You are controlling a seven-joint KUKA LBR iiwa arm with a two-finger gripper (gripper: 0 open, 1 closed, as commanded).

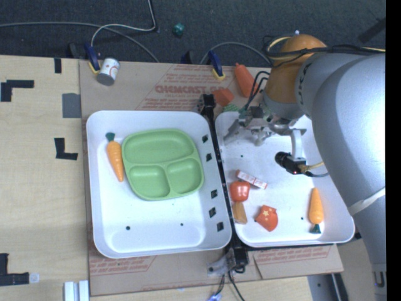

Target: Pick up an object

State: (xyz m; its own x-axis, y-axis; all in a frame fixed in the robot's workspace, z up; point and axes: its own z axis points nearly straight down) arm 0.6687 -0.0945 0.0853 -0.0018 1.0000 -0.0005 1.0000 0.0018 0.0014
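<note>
Candidate objects for the pick lie in the right bin [335, 227], lower centre-right of the frame: a red tomato-like piece [239, 190] with a small white-and-red packet [252, 180] just above it, a brownish stub [240, 213] just below it, a red strawberry-like piece [267, 218] to its right, and an orange carrot [316, 207] near the bin's right wall. The gripper [254, 125] sits at the upper left corner of this bin, close to the divider between bins; whether it is open or closed cannot be told, and nothing is seen held in it. It stands well apart from all five items.

The left bin [100, 187] holds a green divided plate [164, 163] and a second carrot [114, 158] just beside the plate's left edge. Another orange carrot [244, 79] lies on the cardboard beyond the bins, upper centre.

Risks, as judged: a descent at the present spot would likely close on bare bin floor or strike the divider. The tomato, packet and stub lie crowded together, so a grasp there may nudge neighbours or pinch two at once. The rounded pieces may roll from the grip.
</note>
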